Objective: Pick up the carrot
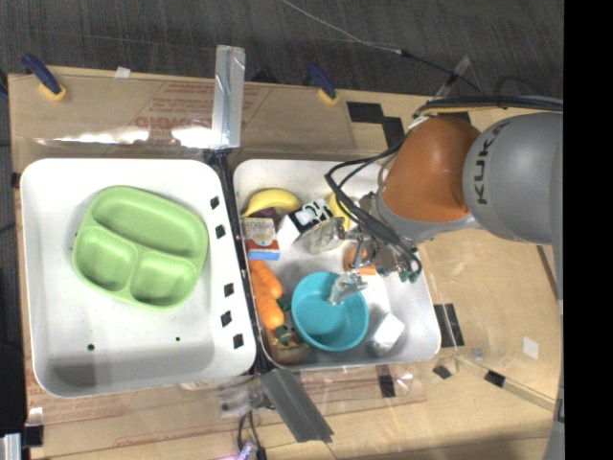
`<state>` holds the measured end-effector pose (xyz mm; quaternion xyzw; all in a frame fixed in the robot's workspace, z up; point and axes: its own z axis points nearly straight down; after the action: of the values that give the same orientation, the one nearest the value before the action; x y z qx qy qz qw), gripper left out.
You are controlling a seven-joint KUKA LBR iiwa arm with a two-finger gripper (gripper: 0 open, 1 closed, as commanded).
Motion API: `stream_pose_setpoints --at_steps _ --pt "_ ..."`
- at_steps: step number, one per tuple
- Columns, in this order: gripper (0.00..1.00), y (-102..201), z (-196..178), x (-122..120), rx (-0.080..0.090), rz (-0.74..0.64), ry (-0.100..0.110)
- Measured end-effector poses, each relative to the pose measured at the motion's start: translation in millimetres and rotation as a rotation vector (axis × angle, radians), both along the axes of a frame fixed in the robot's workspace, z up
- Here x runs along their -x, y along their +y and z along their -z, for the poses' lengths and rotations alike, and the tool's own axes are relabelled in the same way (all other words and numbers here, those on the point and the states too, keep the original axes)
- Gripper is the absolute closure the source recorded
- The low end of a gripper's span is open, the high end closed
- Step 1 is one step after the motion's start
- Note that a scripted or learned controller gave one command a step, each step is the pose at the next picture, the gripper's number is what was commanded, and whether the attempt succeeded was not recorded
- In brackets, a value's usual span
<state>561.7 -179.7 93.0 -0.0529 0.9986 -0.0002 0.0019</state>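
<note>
Two shallow white plastic bins side by side on brown cardboard-covered bench point(287, 103): left bin point(48, 257) at centre left of frame, right bin point(421, 314) at centre.

Grey arm with orange band point(436, 171) entering from right of frame, wrist over upper right part of right bin.

Green three-compartment plastic tray point(141, 245) lying flat in upper half of left bin.

Teal round plastic bowl point(329, 316) in lower centre of right bin, upright.

Two-finger gripper point(347, 284) pointing down over upper rim of teal bowl; nothing visible between fingers; finger spread: cannot tell.

Orange carrot point(267, 295) lying lengthwise along left wall of right bin, just left of teal bowl, well apart from gripper. Not grasped.

Yellow banana point(272, 200) at upper left corner of right bin.

Small red and white packet point(261, 239) between banana and carrot.

Black and white patterned item point(310, 216) just right of banana.

Small white block point(388, 332) at lower right of right bin, beside bowl.
</note>
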Motion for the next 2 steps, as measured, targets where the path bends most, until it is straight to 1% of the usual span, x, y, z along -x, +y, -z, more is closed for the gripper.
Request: stream_pose_setpoints --at_steps 1,2 --pt "1.0 2.0 -12.9 -2.7 0.0 -0.006 -0.004" --pt "1.0 18.4 -109.3 1.0 0.003 -0.104 -0.006"
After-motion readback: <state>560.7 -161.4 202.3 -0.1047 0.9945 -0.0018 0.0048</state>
